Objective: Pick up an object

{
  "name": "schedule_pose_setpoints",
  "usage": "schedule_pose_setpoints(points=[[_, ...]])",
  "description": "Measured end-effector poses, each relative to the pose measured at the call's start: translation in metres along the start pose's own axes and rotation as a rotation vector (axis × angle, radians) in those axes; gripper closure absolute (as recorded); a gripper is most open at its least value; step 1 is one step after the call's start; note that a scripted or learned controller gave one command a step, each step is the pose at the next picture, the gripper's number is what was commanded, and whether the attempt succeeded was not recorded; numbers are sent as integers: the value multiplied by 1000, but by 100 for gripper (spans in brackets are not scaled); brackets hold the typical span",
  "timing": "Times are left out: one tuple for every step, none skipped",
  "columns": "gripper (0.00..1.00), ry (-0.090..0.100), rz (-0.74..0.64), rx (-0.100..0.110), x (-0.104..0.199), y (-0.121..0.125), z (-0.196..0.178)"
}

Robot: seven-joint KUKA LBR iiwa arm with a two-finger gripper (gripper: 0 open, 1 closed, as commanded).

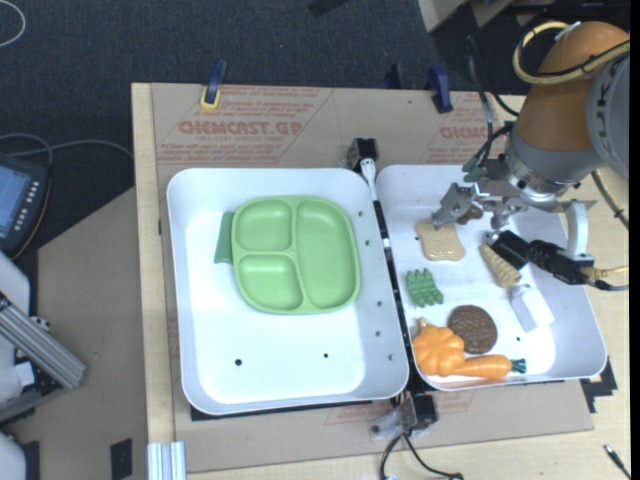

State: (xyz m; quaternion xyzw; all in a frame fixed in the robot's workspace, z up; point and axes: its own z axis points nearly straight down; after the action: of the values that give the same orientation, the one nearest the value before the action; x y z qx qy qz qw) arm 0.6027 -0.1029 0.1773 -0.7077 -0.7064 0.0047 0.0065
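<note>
My gripper [470, 214] hangs over the back of the right bin [580, 318], open, with nothing between its fingers. Just below its left finger a flat tan bread slice [441, 242] lies on the bin floor. A tan brush with a white handle [512, 280] lies to the right of the slice. Further forward are a small green vegetable piece [423, 287], a round brown patty [471, 328], an orange pumpkin-like toy [437, 348] and a carrot [480, 368].
The left bin [200, 298] holds a green divided plate [295, 254] near its back. A black clip [364, 153] sits at the rear between the bins. The grey and orange arm reaches in from the upper right.
</note>
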Motion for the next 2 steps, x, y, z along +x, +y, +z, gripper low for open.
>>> schedule_pose_setpoints(points=[[0,-2,-2,-14,0,3,-8],[0,-1,-1,-8,-3,3,55]])
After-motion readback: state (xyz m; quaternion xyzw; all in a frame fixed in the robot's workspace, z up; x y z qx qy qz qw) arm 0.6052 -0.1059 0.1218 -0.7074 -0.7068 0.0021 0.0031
